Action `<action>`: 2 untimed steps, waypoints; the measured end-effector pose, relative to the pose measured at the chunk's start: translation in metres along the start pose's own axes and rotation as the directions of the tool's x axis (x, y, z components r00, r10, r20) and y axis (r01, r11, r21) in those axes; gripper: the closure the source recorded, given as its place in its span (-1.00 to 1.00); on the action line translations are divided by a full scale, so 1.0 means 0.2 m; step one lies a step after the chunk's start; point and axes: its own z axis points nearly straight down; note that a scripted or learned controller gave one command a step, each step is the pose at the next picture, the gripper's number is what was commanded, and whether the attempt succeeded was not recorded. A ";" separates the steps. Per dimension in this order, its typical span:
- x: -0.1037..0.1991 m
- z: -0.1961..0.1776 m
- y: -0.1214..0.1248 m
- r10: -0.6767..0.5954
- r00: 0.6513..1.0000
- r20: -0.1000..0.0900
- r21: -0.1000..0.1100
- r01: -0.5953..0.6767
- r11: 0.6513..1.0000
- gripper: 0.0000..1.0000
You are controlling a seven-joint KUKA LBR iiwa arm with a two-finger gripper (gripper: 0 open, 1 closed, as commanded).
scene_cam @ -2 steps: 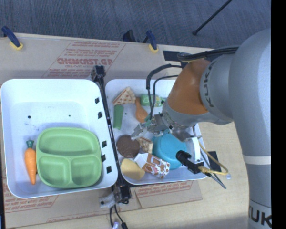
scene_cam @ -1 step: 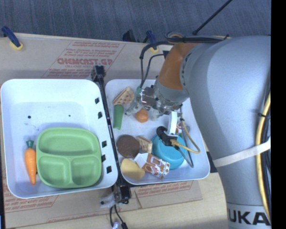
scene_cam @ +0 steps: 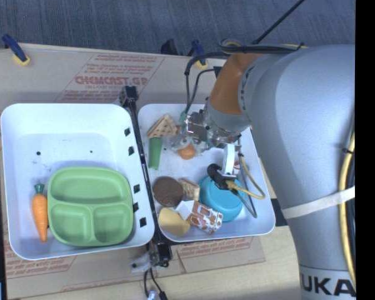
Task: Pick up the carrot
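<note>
Camera view shows the gripper low in the right bin, its finger opening impossible to tell; far from it, the carrot lies beside the green plate.

- orange carrot with a green top
- light green three-compartment plastic plate
- two shallow white plastic bins
- round blue bowl
- dark brown round disc
- grey robot arm with an orange band
- tan cardboard with red print
</note>
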 end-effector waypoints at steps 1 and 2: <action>0.42 -0.48 0.10 0.187 0.982 -0.002 -0.011 -0.187 0.982 1.00; 0.73 -0.46 0.00 0.682 0.731 -0.005 -0.003 -0.682 0.731 1.00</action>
